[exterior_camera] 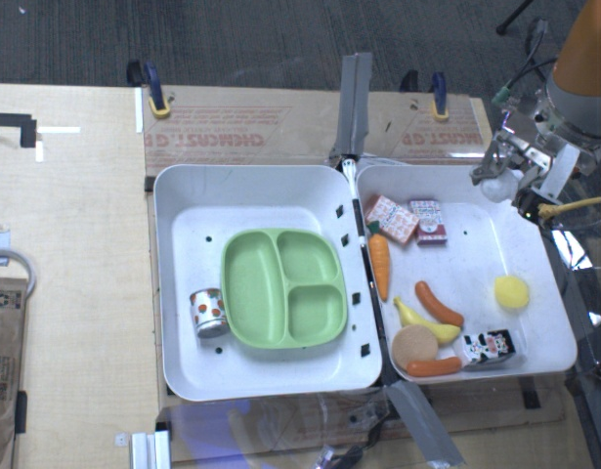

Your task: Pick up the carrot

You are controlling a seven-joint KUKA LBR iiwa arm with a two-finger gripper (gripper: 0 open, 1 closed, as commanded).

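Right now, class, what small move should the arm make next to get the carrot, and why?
Probably swing the hand left and forward across the right bin: it sits at the bin's far right corner, while the carrot lies against the bin's left wall.

Arm (581,57) is grey with a fat orange band up top. Shiny metal wrist bits, plus a yellow cable (571,204) poking out.

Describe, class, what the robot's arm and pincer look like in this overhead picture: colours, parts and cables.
The arm shows an orange band above a grey wrist. The pincer is a silvery metal assembly with dark fittings. Thin cables run beside the wrist, and a yellow one trails near the bin's right rim.
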